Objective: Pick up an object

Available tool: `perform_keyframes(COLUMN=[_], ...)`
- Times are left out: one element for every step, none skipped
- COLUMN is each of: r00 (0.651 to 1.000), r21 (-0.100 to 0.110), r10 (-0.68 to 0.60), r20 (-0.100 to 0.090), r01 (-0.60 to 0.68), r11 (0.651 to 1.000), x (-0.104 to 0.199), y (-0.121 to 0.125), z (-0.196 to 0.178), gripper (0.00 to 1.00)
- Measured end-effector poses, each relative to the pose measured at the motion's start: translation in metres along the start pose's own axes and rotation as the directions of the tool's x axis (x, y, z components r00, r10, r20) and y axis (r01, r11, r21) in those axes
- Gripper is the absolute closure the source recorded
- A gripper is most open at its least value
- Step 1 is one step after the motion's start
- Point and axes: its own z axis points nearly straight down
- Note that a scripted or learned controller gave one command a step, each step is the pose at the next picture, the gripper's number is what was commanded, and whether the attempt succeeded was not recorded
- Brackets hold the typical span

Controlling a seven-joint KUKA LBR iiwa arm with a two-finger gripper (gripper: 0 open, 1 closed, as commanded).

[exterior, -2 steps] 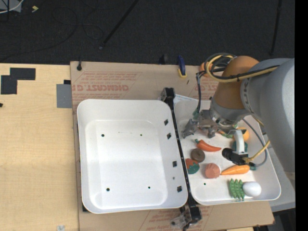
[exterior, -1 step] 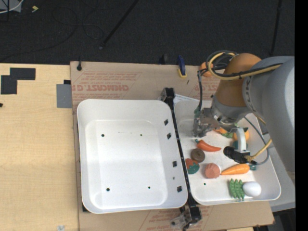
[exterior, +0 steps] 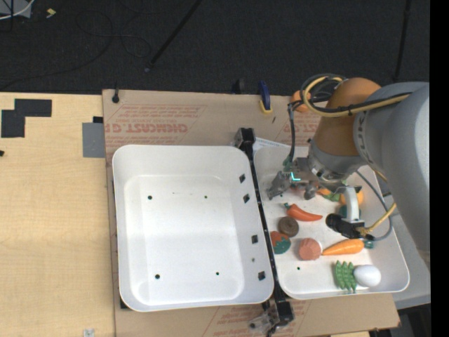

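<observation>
Red pepper (exterior: pixel 304 213) below tool (exterior: pixel 280 182)

A robotics lab: two shallow white plastic bins (exterior: pixel 126 188) on a cardboard-covered wooden bench (exterior: pixel 49 209), black cables (exterior: pixel 105 20) at upper left.

Right bin (exterior: pixel 393 276): rear portion hidden beneath the arm (exterior: pixel 393 128). Gripper (exterior: pixel 289 181): finger spacing too small to resolve. Arm cut off at right edge.
</observation>
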Motion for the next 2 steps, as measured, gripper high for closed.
perform_keyframes(r00=[1.000,1.000], r21=[0.002,-0.002], r10=[0.002,-0.002], r20=[-0.001,0.001], r01=[-0.002,0.002], r11=[1.000,1.000], x=[-0.001,-0.001], y=[0.000,0.000], z=[-0.010,0.010], gripper=[1.00,1.00])
